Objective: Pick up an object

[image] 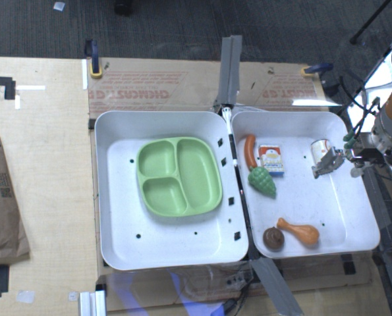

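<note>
Two white bins side by side on the bench: left bin [110,196] carrying a green divided plate [180,176] at its middle. Right bin [354,222] entered over its right edge by the pincer [327,162], fingers slightly parted, nothing between them. Along the right bin's left edge, a green ridged toy [263,182], a small carton [271,159] just beside it, a red sausage [250,151]. Near the front edge, an orange drumstick [300,232] beside a brown ball [273,238].
</note>
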Action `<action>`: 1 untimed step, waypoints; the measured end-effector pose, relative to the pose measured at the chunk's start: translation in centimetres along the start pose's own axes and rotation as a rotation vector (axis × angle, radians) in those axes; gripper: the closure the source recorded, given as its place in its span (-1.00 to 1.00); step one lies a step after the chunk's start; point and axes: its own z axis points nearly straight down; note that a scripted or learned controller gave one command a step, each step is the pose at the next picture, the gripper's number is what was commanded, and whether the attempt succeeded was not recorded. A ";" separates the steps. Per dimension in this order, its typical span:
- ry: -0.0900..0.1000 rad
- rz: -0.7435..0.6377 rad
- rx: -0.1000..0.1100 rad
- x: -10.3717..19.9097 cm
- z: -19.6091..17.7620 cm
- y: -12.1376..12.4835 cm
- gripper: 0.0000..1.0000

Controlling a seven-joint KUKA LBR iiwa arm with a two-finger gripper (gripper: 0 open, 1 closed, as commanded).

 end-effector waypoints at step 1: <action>0.001 -0.095 0.001 5.3 7.5 2.8 -1.00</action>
